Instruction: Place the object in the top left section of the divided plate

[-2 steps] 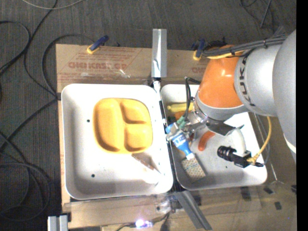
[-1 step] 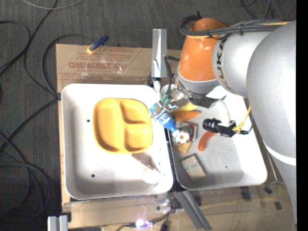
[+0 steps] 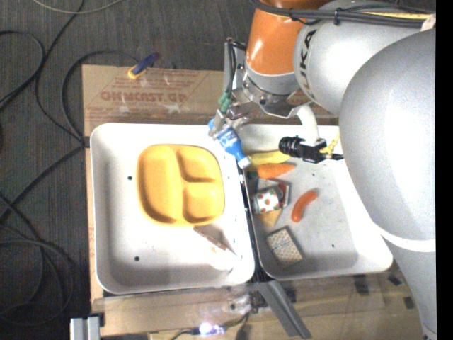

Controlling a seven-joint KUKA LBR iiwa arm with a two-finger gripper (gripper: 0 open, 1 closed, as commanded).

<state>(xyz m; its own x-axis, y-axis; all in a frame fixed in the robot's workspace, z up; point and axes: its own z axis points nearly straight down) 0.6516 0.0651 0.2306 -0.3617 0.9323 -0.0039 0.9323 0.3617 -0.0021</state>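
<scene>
Camera view: a blue-and-white object [image 3: 231,144] is seen clamped in the gripper [image 3: 225,127] above the bins' shared edge at frame centre, so placement in the yellow divided plate [image 3: 180,183] is judged outstanding.

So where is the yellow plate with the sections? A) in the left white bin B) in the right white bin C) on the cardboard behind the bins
A: the yellow divided plate lies flat on the floor of the left bin, while the right bin holds small toy foods such as the red sausage.
</scene>
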